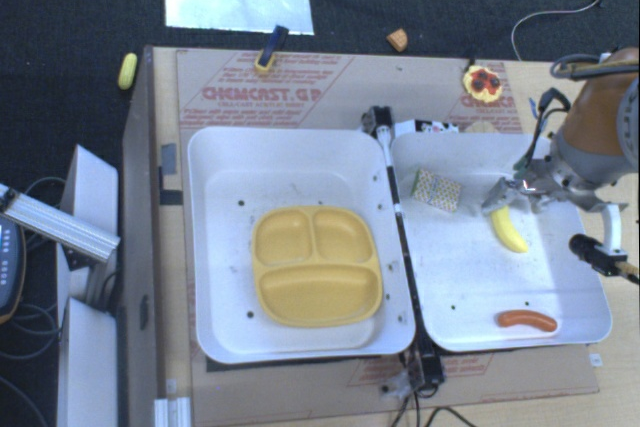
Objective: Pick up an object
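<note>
Hovering fingers (512, 190) just above banana (509, 230), not touching; finger spread unclear.

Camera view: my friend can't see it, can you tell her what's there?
A robot gripper hangs just above a yellow banana in the right bin, beside a patterned block and a hot dog. The left bin holds a yellow divided tray.

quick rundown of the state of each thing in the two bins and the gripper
yellow divided plate: flat in the left bin, compartments bare
banana: lying in the right bin, just below the gripper
sausage: lying near the right bin's front edge
patterned block: resting near the divider
gripper: low over the banana's upper end
</note>
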